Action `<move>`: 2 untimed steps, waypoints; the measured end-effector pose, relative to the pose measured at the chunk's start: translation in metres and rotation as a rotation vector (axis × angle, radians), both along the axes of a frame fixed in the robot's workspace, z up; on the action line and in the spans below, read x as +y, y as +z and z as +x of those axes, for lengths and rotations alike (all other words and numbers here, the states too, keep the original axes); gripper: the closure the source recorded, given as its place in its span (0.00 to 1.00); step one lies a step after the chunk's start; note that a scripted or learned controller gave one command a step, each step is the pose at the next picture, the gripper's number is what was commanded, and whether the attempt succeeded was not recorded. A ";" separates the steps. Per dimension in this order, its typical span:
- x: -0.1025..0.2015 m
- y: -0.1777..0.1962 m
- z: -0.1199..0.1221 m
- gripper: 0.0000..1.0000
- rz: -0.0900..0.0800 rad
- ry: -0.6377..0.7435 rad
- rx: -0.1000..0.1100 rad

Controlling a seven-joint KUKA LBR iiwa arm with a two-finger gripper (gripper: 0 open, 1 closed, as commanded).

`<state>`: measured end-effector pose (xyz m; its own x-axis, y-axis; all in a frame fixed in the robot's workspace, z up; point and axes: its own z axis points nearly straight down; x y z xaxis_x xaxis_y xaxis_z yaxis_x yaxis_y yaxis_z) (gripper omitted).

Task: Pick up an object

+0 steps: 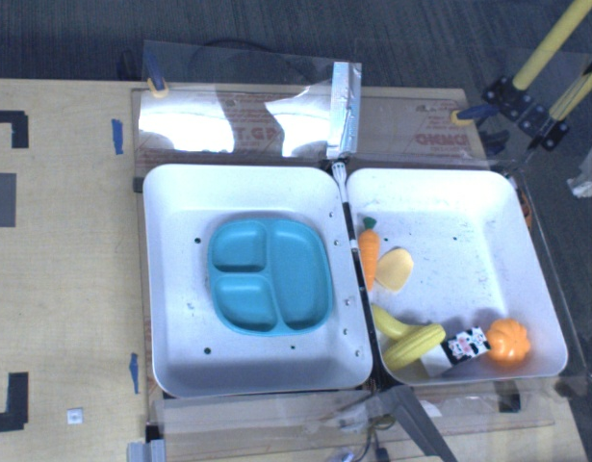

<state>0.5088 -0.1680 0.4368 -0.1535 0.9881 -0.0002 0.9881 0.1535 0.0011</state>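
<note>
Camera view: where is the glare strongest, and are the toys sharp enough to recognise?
In the camera view, glare burns out the clear panel behind the bins; the carrot, banana and orange pumpkin look soft but recognisable, with faint shadows.

We see a wooden bench point(64, 258) bearing two white bins: the left bin point(170, 200) at nine o'clock, the right bin point(488, 210) at three o'clock, their rims touching.

A robot test lab, by the look of it: two white bins point(430, 195) sit side by side at centre frame on a plywood tabletop point(64, 258) marked with black tape squares point(14, 129) and blue tape tabs point(116, 135) at left, a yellow-legged tripod point(551, 41) standing upper right on grey carpet point(276, 8).
</note>
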 end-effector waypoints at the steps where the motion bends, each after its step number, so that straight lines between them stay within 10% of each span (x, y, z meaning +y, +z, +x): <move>1: 0.054 -0.115 0.037 1.00 0.001 0.088 0.006; 2: 0.019 -0.009 0.002 1.00 -0.003 0.053 -0.005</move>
